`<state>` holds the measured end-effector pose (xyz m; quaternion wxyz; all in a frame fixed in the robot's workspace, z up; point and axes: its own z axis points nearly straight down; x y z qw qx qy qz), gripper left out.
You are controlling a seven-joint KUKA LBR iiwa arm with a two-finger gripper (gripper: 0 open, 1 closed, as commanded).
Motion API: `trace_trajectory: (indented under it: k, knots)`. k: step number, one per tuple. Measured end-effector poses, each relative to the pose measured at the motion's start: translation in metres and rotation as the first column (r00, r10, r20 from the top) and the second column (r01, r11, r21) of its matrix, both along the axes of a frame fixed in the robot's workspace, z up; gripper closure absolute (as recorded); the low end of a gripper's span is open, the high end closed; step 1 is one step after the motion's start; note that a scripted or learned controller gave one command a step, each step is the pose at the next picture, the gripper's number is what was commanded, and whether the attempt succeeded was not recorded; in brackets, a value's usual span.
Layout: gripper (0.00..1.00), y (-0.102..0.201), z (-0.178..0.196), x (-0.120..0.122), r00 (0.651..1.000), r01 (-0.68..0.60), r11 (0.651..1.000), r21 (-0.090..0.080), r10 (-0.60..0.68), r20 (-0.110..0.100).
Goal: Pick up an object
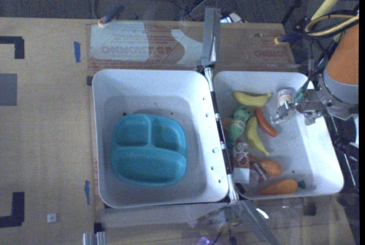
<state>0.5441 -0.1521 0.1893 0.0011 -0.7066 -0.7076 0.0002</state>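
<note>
Gripper (283, 108) hangs in the right bin (319, 164) just beside the red sausage (266, 122); can't tell its jaw state. Best to center over the sausage, then close across its narrow width

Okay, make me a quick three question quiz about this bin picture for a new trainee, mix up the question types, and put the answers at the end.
1. True or false: the blue divided tray lies in the same bin as the toy food.
2. Multiple choice: which item lies nearest the front edge of the right bin? A) carrot B) upper banana C) red sausage
3. Fill in: the gripper hovers over the ___ bin.

Key:
1. False. The tray is alone in the left bin.
2. A.
3. Right, close to the sausage.
</note>
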Motion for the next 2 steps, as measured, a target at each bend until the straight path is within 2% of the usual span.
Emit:
trace_trajectory:
  k: [1, 2]
  knots:
    - [0.00, 0.001, -0.040, -0.002, 0.978, 0.208, 0.978, 0.000, -0.208, -0.002]
    - [0.00, 0.012, -0.095, 0.009, 0.991, 0.133, 0.991, -0.001, -0.133, 0.002]
